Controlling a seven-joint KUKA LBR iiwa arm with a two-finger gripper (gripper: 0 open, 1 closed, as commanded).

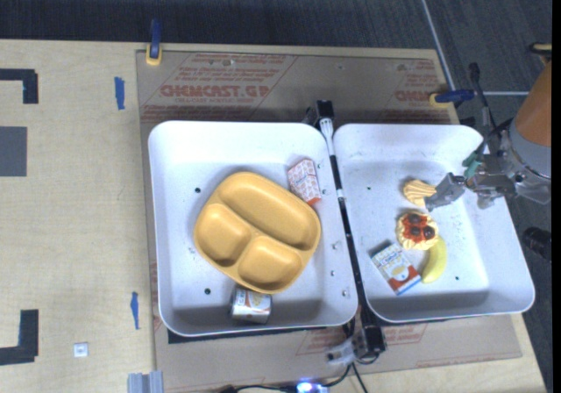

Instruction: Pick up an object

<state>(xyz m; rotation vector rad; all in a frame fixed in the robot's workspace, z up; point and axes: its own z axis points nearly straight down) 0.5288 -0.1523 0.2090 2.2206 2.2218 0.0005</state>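
reaching in from right | pincer point(443, 192) (grip state unclear) above right bin point(500, 295) | near yellow chip point(418, 190)

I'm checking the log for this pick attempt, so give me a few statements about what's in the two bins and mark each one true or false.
1. The yellow divided tray lies in the left bin. True.
2. The banana lies in the left bin. False: it is in the right bin.
3. The gripper is over the right bin. True.
4. The small can sits in the right bin. False: it is in the left bin, by the tray's near edge.
5. The gripper holds the banana. False: the banana lies on the bin floor, apart from it.
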